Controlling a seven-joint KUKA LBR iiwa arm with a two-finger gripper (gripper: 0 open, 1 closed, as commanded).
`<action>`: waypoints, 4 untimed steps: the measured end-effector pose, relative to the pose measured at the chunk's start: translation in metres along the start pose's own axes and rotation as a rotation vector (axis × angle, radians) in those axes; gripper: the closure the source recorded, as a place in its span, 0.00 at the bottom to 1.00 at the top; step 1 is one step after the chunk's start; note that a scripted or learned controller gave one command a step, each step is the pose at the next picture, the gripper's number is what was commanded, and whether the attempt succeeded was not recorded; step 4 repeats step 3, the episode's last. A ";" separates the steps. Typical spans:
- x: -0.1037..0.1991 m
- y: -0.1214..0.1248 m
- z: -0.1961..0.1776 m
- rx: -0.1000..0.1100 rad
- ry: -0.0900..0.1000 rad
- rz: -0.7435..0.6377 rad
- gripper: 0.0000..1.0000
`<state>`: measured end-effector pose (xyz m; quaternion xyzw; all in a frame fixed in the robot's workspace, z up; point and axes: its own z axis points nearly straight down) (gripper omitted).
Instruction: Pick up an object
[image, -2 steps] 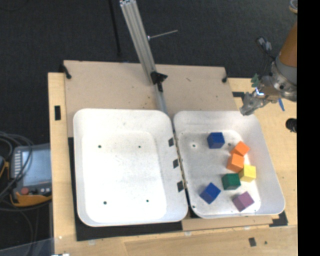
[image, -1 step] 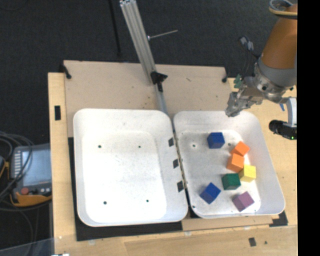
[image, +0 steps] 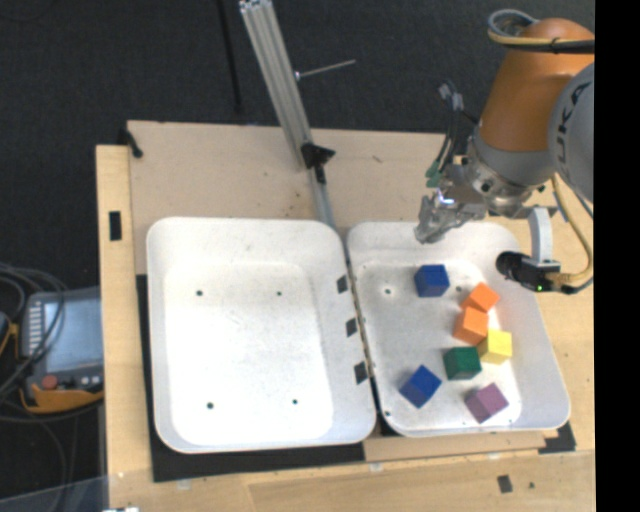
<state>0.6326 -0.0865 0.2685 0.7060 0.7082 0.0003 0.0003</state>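
Purple cube lies nearest — arm reaches in above, gripper pointing down, grip unclear.

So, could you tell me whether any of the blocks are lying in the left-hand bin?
No, every block, such as the green block and purple block, lies in the right bin.

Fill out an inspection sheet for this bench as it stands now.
Surface: tan bench bearing left bin and right bin.
Job's things: seven blocks in the right bin: two blue, two orange, yellow, green, purple.
Clutter: nothing seen.
Grippers: gripper over the right bin's far edge, nothing seen held.
Cables: bundle left of bench.
Surroundings: slanted metal rail, handheld pendant.
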 end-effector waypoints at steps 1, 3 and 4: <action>0.046 -0.008 -0.003 0.000 0.001 -0.003 1.00; 0.152 -0.037 0.028 0.002 0.001 -0.004 1.00; 0.152 -0.037 0.028 0.002 0.001 -0.004 1.00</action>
